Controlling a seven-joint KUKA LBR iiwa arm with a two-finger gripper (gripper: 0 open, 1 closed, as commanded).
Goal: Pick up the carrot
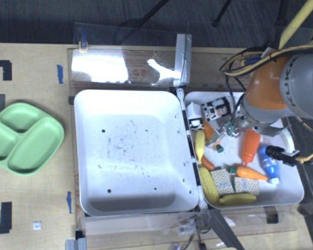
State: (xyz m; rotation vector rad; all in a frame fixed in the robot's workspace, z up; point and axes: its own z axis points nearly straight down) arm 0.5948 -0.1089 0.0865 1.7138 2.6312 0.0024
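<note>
So the arm (pixel 281 87) comes in from the right and its tool (pixel 225 123) is down in the right bin (pixel 289 191), near that bin's upper left part. Can't tell how the tool's fingers are set, it's just a dark cluttered blob from up here.

The carrot (pixel 251 173) is lying flat in the same bin, lower middle, pointy end to the right, apart from the tool. Just above it is an orange bottle (pixel 250 146), and to the right a blue bottle (pixel 269 166). A banana (pixel 199 144) sits along the bin's left wall, corn (pixel 208 184) below it, and a pickle (pixel 238 198) at the bottom edge.

Left bin (pixel 130 150) has only scuff marks. A green plate (pixel 23 138) sits on the bench (pixel 31 202) far left. No writing I can actually read; labels are too small.
</note>
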